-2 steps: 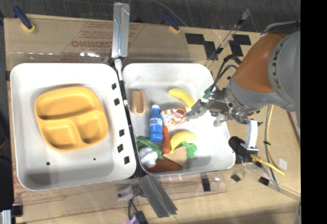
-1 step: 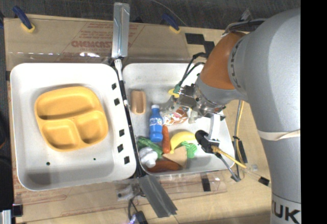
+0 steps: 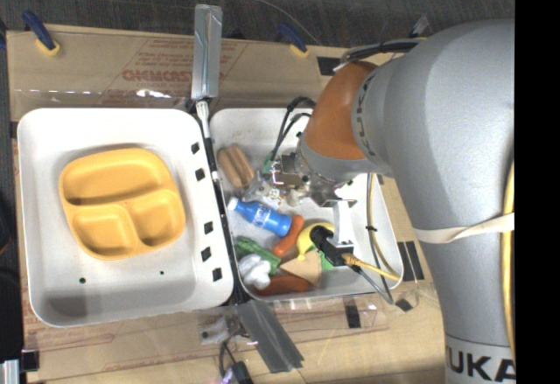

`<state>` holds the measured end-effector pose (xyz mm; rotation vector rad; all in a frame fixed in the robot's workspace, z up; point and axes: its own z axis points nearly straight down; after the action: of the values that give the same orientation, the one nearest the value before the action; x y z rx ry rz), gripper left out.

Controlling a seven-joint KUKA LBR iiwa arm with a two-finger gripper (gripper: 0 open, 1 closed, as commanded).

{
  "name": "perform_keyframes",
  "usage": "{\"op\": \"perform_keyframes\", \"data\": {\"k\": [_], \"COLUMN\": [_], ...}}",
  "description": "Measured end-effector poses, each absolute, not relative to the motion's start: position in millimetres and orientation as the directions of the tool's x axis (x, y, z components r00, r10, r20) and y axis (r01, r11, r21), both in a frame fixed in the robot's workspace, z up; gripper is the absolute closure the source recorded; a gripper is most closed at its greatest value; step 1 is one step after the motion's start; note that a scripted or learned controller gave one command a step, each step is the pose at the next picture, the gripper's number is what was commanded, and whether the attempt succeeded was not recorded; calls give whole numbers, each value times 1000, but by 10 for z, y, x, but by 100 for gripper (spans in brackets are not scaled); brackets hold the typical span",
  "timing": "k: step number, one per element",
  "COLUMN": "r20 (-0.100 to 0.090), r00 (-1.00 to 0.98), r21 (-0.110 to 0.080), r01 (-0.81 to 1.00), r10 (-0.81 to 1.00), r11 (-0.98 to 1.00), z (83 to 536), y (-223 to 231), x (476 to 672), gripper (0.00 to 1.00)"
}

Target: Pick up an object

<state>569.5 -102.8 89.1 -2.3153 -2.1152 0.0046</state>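
1. Plastic toy food fills the near end of the right bin: a white piece, a green one and an orange carrot lie touching.
2. The blue bottle lies on its side mid-bin. It is probably light, stiff and a little slippery, so it is best gripped across its middle.
3. The gripper hovers just above the bottle, between it and the brown roll. I cannot tell its opening, and nothing is visibly held.
4. A yellow tray sits in the left bin.
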Motion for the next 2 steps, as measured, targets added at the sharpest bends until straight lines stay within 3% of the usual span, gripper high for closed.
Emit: {"op": "perform_keyframes", "data": {"k": [1, 2], "r20": [3, 1], "r00": [86, 27], "r21": [-11, -1], "r01": [996, 1000], "r10": [996, 1000], "r11": [-86, -27], "z": [973, 1915], "y": [-1029, -524], "x": [5701, 5666], "gripper": [100, 100]}}
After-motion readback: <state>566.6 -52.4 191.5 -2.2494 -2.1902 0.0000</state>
